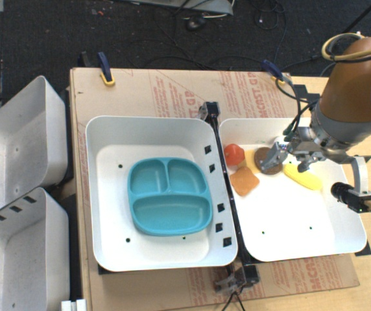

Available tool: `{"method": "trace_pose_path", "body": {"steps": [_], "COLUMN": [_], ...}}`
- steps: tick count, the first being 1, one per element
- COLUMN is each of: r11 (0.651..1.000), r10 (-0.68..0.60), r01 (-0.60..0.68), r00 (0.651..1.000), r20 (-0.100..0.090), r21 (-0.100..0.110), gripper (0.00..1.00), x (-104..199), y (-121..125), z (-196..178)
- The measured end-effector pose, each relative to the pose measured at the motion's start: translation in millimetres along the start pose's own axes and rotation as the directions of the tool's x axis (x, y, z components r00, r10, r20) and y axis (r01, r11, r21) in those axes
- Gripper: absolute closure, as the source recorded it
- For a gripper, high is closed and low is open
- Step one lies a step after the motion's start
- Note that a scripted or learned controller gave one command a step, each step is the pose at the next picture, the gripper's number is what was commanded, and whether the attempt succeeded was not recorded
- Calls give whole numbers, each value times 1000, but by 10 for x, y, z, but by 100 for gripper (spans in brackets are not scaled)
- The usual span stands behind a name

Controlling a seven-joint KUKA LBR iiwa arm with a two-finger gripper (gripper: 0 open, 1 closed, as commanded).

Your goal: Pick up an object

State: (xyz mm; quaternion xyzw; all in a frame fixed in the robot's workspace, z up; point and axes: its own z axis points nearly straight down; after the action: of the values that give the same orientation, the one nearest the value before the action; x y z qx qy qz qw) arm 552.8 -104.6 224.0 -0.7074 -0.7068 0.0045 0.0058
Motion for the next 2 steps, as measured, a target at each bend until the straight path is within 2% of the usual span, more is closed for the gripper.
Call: {"method": "trace_pose_path", "body": {"steps": [1, 2], "r11": [1000, 1000], "r10": [-2, 1], "r01": [2, 0], "r00": [1000, 1000], "r20": [2, 2], "r21": [-14, -12], "gripper": [0, 0], "x": [1, 11], "y": [25, -14], "z": [-74, 358]}}
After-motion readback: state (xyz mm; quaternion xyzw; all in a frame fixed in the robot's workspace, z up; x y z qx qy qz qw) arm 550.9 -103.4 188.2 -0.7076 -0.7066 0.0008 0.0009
